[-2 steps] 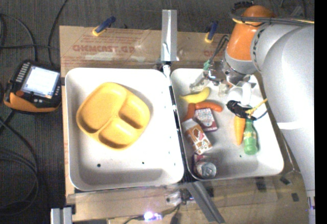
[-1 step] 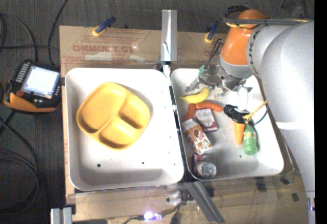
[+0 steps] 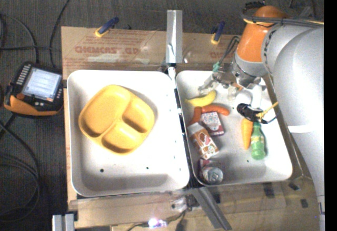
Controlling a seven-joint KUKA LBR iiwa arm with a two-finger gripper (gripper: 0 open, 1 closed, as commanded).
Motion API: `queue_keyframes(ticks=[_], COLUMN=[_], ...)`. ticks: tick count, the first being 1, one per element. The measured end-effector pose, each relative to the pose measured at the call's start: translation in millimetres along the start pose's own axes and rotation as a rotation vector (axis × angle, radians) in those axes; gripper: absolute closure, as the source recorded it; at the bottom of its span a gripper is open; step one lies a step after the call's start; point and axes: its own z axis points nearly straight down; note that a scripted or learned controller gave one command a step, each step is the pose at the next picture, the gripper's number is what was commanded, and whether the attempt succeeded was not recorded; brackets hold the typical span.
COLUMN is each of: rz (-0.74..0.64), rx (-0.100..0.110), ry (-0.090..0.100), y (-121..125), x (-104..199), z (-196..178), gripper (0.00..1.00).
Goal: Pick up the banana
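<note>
Right at the 12 o'clock end of the right bin [image 3: 284, 169] the gripper [image 3: 211, 82] hangs low over the bin floor, with the grey arm and its orange band reaching back toward 2 o'clock. Whether the gripper is apart or closed I cannot tell from this angle; nothing can be seen clamped in it. The banana [image 3: 201, 100] lies on the bin floor just beside the gripper, at its 7 o'clock, curved, with one tip pointing up toward the tool.

At the banana's 5 o'clock sits an orange-red sausage-shaped toy [image 3: 223, 110], partly covered by a small dark red packet [image 3: 212, 122]. Farther toward 6 o'clock come a tilted brown carton [image 3: 204, 142] and then a tin can [image 3: 212, 174] near the bin's lower rim. At the gripper's 4 o'clock a carrot [image 3: 246, 133] and a green bottle [image 3: 257, 146] lie side by side.

Well apart, at 9 o'clock, the left bin [image 3: 79, 172] holds a yellow divided plate [image 3: 117, 118]. A teach pendant [image 3: 34, 88] rests beyond that bin.
</note>
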Motion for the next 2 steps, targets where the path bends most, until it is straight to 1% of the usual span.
queue_keyframes(ticks=[1, 2], rz=[-0.002, 0.007], rx=[-0.003, 0.006], ry=[-0.005, -0.005], y=[1, -22], x=[-1, 130], z=[-9, -130], gripper=[1.00, 1.00])
